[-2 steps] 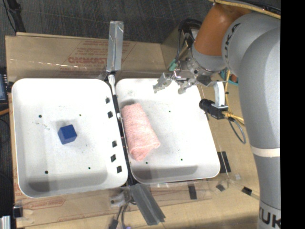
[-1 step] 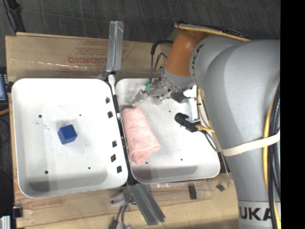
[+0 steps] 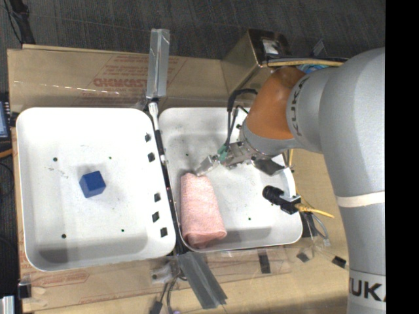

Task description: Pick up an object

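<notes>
As the two-finger gripper [image 3: 204, 165] hangs, grip state indeterminable, we note the pink rolled cloth [image 3: 201, 209] lengthwise just below it.

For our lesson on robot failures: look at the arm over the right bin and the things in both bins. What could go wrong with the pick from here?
1. The gripper sits just above the top end of the pink rolled towel; soft cloth may slip or unroll when lifted.
2. The towel lies against the right bin's left wall, so a finger could strike that wall.
3. The blue cube is in the left bin, far from the gripper.
</notes>
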### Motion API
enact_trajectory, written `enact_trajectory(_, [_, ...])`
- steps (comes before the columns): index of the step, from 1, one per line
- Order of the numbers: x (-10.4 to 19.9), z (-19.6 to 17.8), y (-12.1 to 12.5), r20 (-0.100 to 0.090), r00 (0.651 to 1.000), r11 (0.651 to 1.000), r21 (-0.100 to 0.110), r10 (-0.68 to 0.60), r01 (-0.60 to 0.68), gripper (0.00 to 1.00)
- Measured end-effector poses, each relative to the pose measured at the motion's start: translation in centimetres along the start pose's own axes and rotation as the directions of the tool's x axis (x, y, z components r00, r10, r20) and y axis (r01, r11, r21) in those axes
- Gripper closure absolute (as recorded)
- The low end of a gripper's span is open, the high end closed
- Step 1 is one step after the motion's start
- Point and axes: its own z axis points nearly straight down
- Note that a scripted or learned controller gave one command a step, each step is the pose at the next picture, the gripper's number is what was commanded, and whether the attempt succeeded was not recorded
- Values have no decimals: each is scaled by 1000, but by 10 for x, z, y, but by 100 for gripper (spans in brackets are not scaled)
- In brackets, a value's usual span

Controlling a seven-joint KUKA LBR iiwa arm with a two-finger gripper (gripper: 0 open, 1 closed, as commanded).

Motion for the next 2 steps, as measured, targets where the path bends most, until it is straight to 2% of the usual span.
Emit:
enact_trajectory(1, [48,0,-39,1,974,974,-1,-227,227,0])
enact_trajectory(2, [68,1,-93,2,974,974,-2,-225,225,0])
